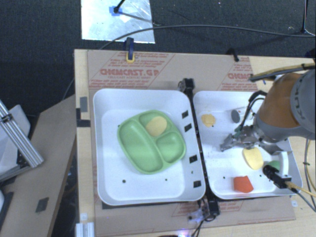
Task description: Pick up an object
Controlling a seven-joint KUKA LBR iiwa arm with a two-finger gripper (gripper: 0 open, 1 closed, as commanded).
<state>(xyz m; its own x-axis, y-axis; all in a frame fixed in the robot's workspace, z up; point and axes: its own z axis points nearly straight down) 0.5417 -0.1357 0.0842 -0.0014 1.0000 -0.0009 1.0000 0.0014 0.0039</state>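
Note:
In the right bin [217, 181], my gripper [230, 143] hangs low near the middle, reaching in from the right under the grey and orange arm. A pale yellow piece [253, 158] lies just right of it, close to the fingers but apart from them. An orange-red block [243, 183] rests near the bin's front edge. A small yellow disc [209, 119] and a grey pebble-like piece [235, 115] lie toward the back. In the left bin [106, 181] sits a green divided plate [143, 152] with a yellow piece [156, 126] in its back compartment.
A black divider with clips [195, 132] runs between the two bins. A green object [274, 166] shows partly under the arm at the right bin's right side. Cables trail across the bench's back and right edge.

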